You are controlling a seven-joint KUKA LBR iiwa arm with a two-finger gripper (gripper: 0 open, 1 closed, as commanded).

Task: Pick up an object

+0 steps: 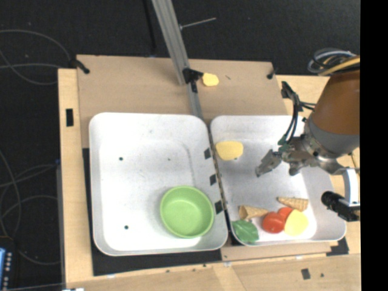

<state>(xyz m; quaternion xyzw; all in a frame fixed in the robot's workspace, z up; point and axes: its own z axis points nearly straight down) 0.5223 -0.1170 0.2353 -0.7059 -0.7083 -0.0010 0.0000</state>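
the grey two-finger gripper point(274, 162) hangs over the right-hand shallow white bin point(254, 126), its dark fingers splayed apart with nothing between them. the move turns on which object is taken, and the nearest lie two ways from it: the pale yellow rounded lump point(229, 150) sits off to the gripper's left and slightly up the view, alone on bare bin floor; the cluster lies below it toward the bin's near edge, made up of a tan waffle cone point(293, 203), a second tan cone piece point(251, 211), a red tomato-like toy point(274, 222), a yellow round toy point(296, 224) and a green leaf-shaped piece point(245, 230). the upper cone's long axis runs roughly left to right, tip toward the gripper's left. the lump looks the easier target, being clear of neighbours, while the cluster's pieces touch or nearly touch. the green plastic bowl point(187, 211) lies far left in the other bin. the wrist hides part of the bin floor behind the gripper, how high the fingertips stand above the floor cannot be judged, and the small yellow thing point(210, 79) outside the bins is too small to name.
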